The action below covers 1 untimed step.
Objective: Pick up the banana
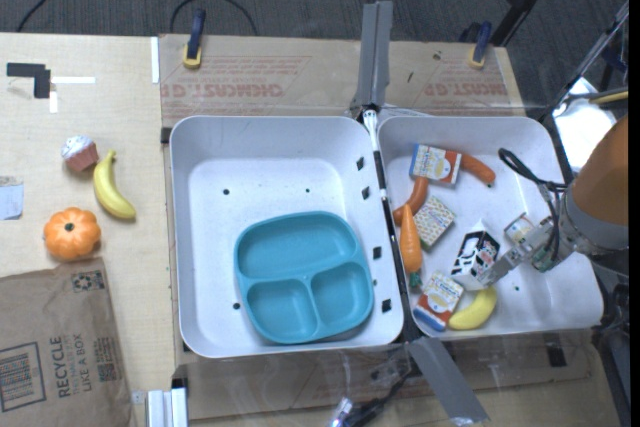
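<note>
Hand (497, 265) hovering just above banana (474, 310) in right bin (560, 315), lower right; finger state cannot be told.

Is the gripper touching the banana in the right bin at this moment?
Apart. In the camera view a strip of white bin floor shows between the gripper and the banana, which lies lower, beside a small carton.

At the right edge of the frame the arm (610, 185) is cut off. The end effector (497, 265) is too small and blurred to read. A packet (438, 295) covers the banana's (474, 310) left end.
</note>
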Each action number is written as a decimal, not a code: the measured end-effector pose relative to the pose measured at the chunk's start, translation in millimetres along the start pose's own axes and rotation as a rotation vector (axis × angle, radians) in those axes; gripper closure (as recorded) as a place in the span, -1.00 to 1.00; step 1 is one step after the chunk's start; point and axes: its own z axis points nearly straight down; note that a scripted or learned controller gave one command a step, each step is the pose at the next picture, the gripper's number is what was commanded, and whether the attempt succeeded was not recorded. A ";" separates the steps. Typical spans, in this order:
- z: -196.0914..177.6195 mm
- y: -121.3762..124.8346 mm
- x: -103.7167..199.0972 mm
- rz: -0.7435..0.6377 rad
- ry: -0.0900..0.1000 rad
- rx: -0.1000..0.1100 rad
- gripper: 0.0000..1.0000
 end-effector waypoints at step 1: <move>-56.8 30.2 56.9 -0.143 0.014 0.013 -1.00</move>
